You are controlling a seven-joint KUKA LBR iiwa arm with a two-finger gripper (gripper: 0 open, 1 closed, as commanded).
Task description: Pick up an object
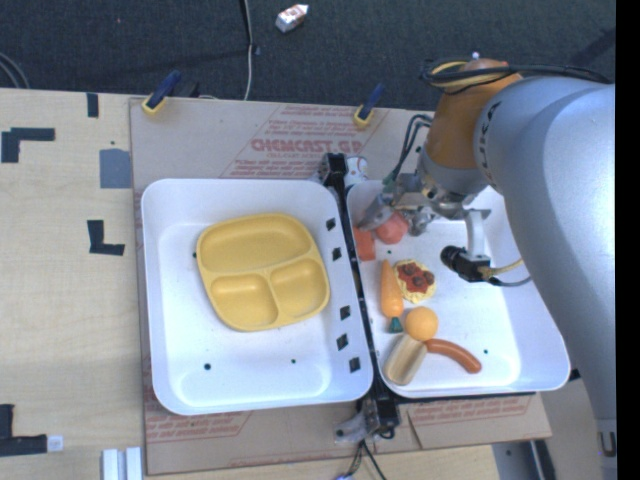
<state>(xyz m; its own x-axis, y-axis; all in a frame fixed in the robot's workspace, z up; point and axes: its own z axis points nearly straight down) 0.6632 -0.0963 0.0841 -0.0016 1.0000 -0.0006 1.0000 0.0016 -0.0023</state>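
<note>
The gripper point(392, 211) is low at the far-left corner of the right bin point(520, 363), just over a red toy tomato point(392, 230); I cannot tell its state. Nothing seems lifted yet, so the pick remains. The carrot point(390, 288), orange point(422, 323) and sausage point(455, 354) lie nearer the front edge.

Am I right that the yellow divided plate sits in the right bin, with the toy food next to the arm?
Not quite: the camera view shows the yellow divided plate in the left bin, not the right one. The rest holds: the toy food, such as the carrot and the orange, lies in the right bin beside the arm.
</note>
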